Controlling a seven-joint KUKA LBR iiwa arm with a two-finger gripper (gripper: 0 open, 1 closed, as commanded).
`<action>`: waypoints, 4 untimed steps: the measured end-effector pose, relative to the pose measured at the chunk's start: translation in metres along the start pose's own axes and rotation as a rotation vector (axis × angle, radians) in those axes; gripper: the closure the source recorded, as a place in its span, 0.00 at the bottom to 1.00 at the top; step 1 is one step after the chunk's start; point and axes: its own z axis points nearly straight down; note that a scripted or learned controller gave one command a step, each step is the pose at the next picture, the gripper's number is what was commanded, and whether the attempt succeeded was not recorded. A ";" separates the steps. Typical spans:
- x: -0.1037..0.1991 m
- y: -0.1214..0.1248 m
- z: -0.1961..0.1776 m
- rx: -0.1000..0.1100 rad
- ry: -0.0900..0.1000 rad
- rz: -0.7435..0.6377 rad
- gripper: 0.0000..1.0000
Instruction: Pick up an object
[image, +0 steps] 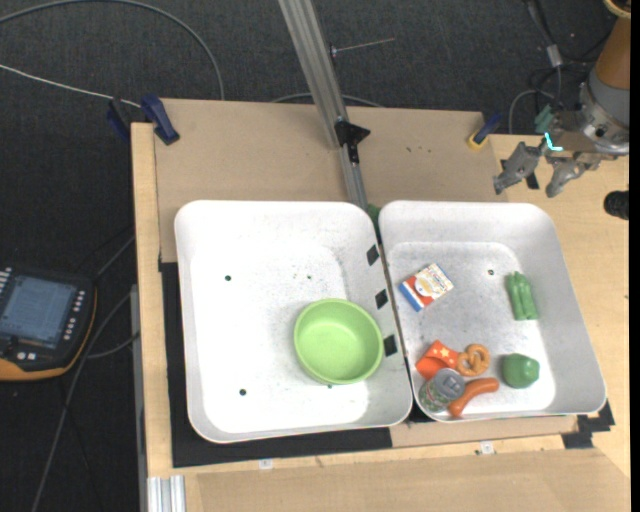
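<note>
My gripper (540, 176) hangs above the bench just beyond the far rim of the right bin (560, 245), its two fingers spread open with nothing between them. Inside that bin lie a small white, red and blue carton (426, 286), a long green vegetable (521, 296), a round green piece (519, 370), a pretzel (475, 358), an orange piece (439, 355), a red sausage (472, 393) and a grey piece (442, 385). In the left bin (220, 300) a light green bowl (338, 341) sits near the dividing edge.
A slanted metal pole (322, 85) crosses the back of the bench and ends between the bins. Blue clamps (160, 118) hold the board's far corners. A handheld pendant (40, 320) lies on the floor at left.
</note>
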 end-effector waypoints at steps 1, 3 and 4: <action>0.000 0.000 0.000 0.000 0.000 0.000 0.00; 0.006 -0.007 0.086 0.005 0.001 0.000 0.00; 0.015 -0.002 0.137 0.005 0.001 -0.001 0.00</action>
